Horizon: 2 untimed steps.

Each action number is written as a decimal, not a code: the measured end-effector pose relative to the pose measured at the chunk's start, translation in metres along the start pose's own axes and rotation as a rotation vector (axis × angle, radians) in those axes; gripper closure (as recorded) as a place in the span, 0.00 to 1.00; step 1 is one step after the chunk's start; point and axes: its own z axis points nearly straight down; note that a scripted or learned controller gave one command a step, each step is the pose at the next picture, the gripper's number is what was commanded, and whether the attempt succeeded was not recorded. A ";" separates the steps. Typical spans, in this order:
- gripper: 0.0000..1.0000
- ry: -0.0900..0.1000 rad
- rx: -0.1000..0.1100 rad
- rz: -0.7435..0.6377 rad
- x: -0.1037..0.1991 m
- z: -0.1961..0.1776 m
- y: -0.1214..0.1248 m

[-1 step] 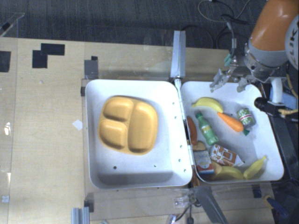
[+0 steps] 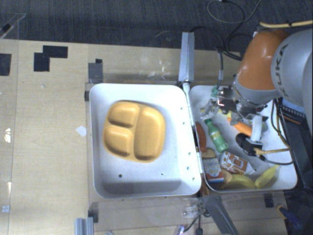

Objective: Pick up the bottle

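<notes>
Green bottle [image 2: 215,136] lies in right bin [image 2: 288,177] among clutter. Hand [image 2: 226,104] just above; grip unclear, cannot tell.

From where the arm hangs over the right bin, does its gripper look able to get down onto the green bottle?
Probably yes. The green bottle lies exposed in the right bin, nothing on top of it, and the gripper is just above it. The left wall and packets nearby crowd its sides.
</notes>
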 end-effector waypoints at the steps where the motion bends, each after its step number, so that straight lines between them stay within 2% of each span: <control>1: 0.00 0.000 0.000 -0.037 -0.077 0.093 -0.015; 2: 1.00 0.000 -0.003 -0.038 -0.077 0.082 -0.013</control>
